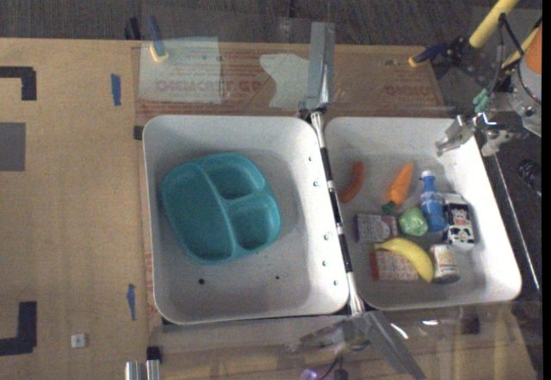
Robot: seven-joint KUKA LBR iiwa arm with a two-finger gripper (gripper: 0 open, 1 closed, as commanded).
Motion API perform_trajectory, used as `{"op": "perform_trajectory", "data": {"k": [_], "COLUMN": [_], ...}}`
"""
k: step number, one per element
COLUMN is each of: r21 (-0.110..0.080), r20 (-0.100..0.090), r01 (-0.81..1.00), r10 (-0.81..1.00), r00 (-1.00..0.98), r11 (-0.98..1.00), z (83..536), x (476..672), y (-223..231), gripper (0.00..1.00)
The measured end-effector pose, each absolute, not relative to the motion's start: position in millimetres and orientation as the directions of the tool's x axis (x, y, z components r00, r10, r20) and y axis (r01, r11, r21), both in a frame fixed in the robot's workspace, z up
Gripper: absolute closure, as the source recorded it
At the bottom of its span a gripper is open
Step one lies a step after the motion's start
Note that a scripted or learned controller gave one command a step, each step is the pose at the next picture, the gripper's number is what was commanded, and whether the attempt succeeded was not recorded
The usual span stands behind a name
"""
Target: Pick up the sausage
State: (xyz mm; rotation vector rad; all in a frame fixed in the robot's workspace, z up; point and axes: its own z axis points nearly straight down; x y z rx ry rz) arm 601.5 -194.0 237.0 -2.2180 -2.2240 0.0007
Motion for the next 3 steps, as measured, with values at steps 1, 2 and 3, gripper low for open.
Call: {"op": "perform_trajectory", "data": {"k": [1,2,3], "r21": [0.003,-0.001,0.011], "r20": [-0.002,0.000,-0.003], "r01": [0.998,1.000,0.989], "r10": [0.998,1.000,0.989], "r00": [0.070,0.015,-0.150], "r11": [-0.070,-0.015,0.150], "z": [311.2,174.2,88.7], "x": [581.3,614.5,562.5], "y": [-168.6,-127.2,-98.2], "gripper": [0.00,0.00,0.00]}}
